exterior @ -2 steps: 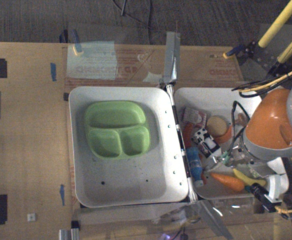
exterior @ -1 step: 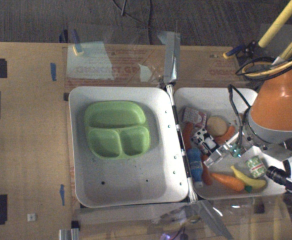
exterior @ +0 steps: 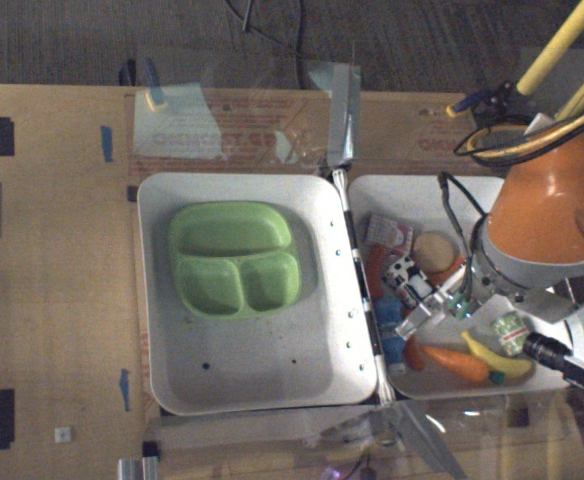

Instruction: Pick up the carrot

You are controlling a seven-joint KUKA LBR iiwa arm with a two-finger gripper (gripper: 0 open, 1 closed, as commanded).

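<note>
**Carrot Position and Gripper Status, Right Bin**

We locate the carrot [exterior: 454,362] in the right bin [exterior: 412,386], near that bin's front wall. It lies flat on the bin floor. Its long axis runs roughly left to right across the view, sloping slightly downward toward the right. The broader end sits at the left, next to a red item [exterior: 413,354]; the body narrows toward the right, where its tip ends close to a yellow banana [exterior: 496,356]. The banana lies just behind and to the right of the carrot, and we cannot tell whether the two touch.

The arm [exterior: 547,208] enters from the right, its orange band above the wrist covering the rear right part of the bin. The gripper [exterior: 424,308] sits above and just behind the carrot's left end. We see metal finger parts there, but we cannot tell whether they are spread or closed. Nothing orange appears between them; the carrot rests apart from the gripper.

Other contents of the right bin include a tan round object [exterior: 433,252], a printed packet [exterior: 387,233] and a blue item [exterior: 389,320] along the left wall.

The left bin [exterior: 162,368] holds a green divided plate [exterior: 235,258].
</note>
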